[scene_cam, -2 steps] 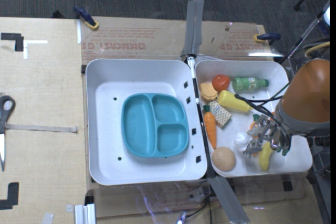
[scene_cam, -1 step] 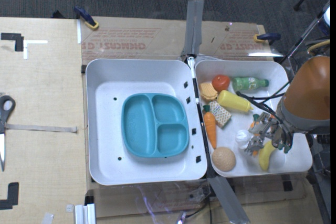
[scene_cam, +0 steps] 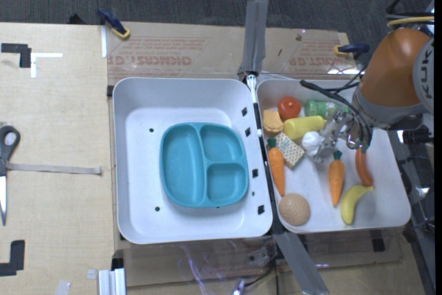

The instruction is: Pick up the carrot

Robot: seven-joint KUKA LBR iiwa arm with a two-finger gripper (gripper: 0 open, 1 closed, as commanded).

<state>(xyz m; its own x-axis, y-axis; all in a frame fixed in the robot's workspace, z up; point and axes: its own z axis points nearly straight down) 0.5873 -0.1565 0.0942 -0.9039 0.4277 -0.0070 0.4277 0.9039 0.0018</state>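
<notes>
You see: teal sectioned plastic plate point(scene_cam: 204, 164) in white left bin point(scene_cam: 131, 148) | two orange tapered carrots point(scene_cam: 276, 169) point(scene_cam: 336, 179) | red round tomato point(scene_cam: 290, 108) | yellow curved banana point(scene_cam: 351, 204) | tan round ball point(scene_cam: 294, 208)

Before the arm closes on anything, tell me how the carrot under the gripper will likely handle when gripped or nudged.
The carrot looks like smooth moulded plastic, so probably stiff, light and somewhat slippery. Its taper toward the tip may let fingers slide off unless they close near the thick end. It lies flat beside the banana, so a nudge could roll it. The gripper sits just above its top.
</notes>
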